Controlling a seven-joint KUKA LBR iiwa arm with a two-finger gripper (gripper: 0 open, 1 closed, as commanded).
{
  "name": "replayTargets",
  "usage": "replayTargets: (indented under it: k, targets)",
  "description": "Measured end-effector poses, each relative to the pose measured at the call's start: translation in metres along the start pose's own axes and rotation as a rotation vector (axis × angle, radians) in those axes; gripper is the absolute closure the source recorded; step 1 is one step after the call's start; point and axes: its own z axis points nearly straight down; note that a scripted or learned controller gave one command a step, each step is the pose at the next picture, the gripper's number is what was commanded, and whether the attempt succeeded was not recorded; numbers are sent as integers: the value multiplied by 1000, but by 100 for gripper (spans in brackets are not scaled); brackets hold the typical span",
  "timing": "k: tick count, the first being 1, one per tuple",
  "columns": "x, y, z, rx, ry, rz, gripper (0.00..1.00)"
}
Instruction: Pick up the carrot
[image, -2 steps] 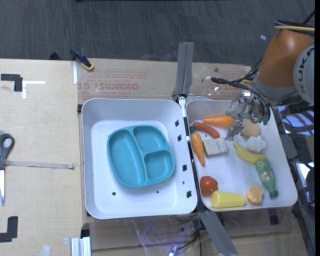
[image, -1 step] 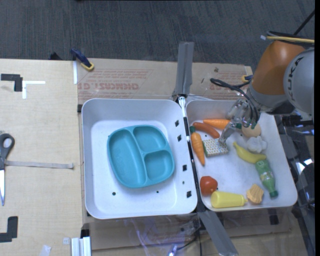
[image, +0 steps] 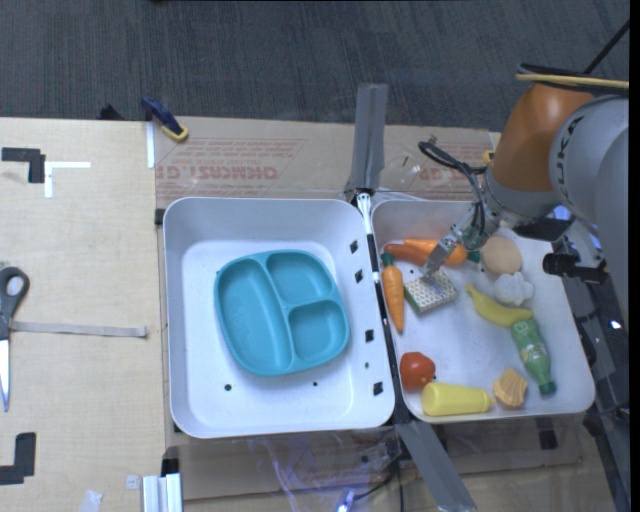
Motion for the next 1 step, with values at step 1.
replayTargets:
  k: [1]
  targets:
    - [-1, 0, -11, 2, -4, -4, 100]
